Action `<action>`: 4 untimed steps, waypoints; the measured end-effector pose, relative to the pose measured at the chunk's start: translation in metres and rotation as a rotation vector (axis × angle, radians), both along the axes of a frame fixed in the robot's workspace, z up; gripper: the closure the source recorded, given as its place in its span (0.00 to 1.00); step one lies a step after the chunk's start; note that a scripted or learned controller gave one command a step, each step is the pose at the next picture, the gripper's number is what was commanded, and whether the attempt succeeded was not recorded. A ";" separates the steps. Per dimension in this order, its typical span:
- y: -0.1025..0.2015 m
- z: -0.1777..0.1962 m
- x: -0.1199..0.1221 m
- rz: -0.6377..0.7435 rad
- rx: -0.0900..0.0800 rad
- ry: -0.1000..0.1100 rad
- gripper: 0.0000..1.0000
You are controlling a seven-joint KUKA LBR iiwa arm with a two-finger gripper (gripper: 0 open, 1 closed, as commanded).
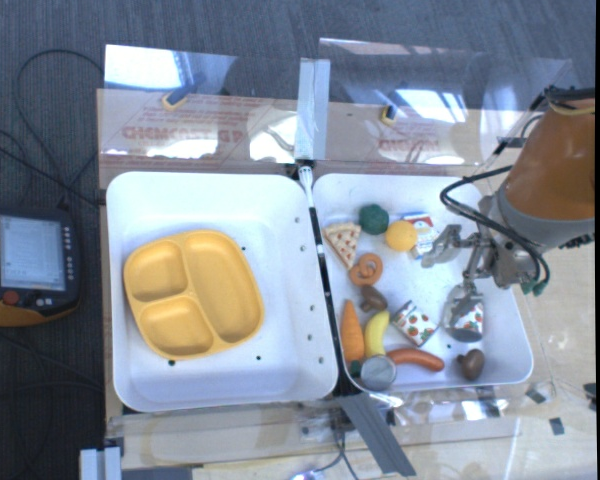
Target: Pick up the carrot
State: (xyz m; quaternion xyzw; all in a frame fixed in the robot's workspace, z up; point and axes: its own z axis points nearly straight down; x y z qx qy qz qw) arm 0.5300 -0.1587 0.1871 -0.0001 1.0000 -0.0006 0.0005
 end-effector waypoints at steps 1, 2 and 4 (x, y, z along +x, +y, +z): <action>0.018 -0.021 0.044 -0.285 0.001 -0.001 0.00; 0.021 -0.096 0.099 -0.387 0.000 -0.014 0.00; 0.049 -0.097 0.087 -1.037 0.003 -0.011 0.00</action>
